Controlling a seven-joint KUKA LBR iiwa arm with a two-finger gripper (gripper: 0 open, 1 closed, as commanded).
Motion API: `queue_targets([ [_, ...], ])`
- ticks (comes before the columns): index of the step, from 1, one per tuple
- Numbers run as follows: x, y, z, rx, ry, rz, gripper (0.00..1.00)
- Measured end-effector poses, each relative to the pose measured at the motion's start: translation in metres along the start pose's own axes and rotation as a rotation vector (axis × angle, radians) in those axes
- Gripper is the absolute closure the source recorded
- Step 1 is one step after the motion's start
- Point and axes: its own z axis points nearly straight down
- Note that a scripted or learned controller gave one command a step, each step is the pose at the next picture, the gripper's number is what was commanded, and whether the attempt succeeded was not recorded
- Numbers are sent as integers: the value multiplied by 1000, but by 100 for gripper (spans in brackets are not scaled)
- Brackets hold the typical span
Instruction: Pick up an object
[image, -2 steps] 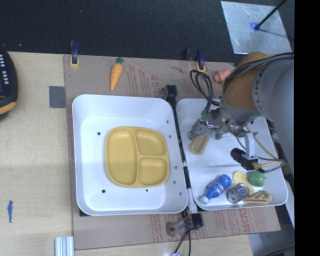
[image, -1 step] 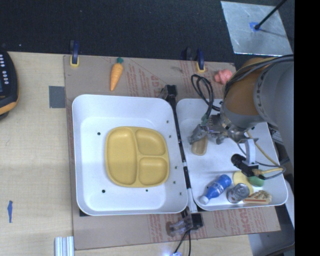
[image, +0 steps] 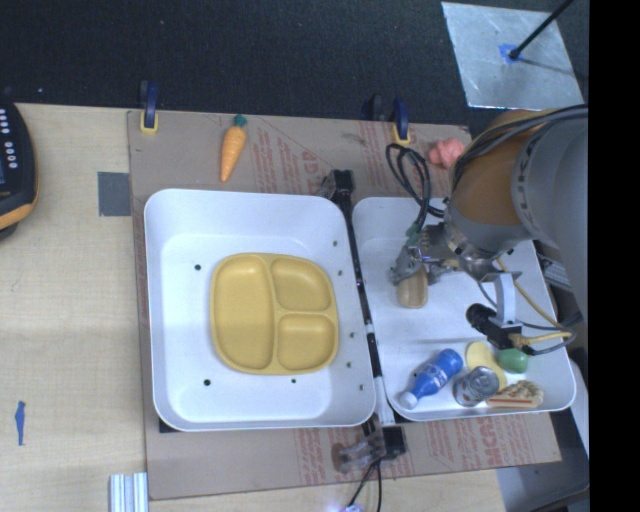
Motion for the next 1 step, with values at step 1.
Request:
queue_targets([
  [1, 67, 2, -96, -12, 3, -8, 100],
])
